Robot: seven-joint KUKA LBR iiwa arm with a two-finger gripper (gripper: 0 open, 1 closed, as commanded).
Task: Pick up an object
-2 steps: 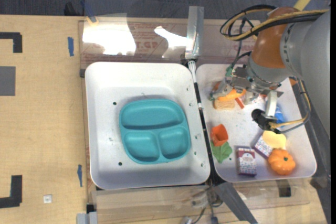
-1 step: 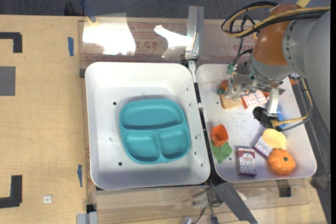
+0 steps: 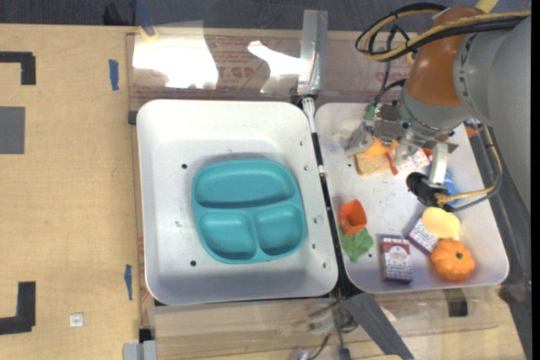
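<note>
My gripper (image 3: 391,141) hangs low over the upper part of the right bin (image 3: 384,200), under the orange wrist band. Just below and left of it lies a tan block (image 3: 369,163), touching or nearly touching the gripper. Whether anything is held cannot be made out. Lower in the same bin lie an orange-and-green vegetable piece (image 3: 353,219), a small dark red box (image 3: 396,258), a yellow fruit (image 3: 442,223) and an orange pumpkin-like fruit (image 3: 454,260). The arm body hides the bin's upper right corner.
The left bin (image 3: 160,181) holds a teal divided plate (image 3: 247,209). A black cable end (image 3: 422,185) dangles beside a small blue item (image 3: 446,181). A metal divider (image 3: 312,63) and a clear sheet stand behind the bins.
</note>
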